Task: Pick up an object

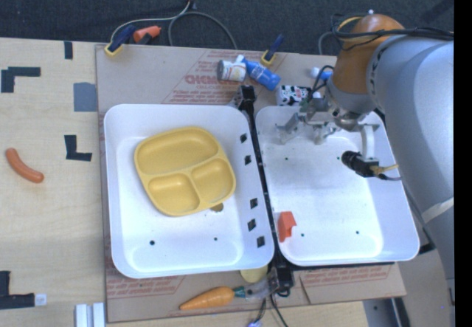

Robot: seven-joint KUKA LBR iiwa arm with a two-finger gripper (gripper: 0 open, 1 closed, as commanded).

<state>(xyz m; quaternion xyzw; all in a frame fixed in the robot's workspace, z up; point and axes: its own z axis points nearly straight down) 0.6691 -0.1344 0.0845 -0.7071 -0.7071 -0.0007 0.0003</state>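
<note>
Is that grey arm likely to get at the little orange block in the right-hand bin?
Probably yes. The orange block lies alone at the right bin's near-left corner, nothing over it, and the gripper hangs above that same bin.

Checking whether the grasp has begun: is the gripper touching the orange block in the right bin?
Apart. The camera view shows the gripper near the right bin's far edge, and the orange block at its near left corner, bare white floor between them.

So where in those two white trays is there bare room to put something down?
Right bin: bare floor across its middle and lower right, between the orange block and the arm. Left bin: a bare strip below the yellow plate. Crowded: the right bin's top, where the pincer sits.
</note>
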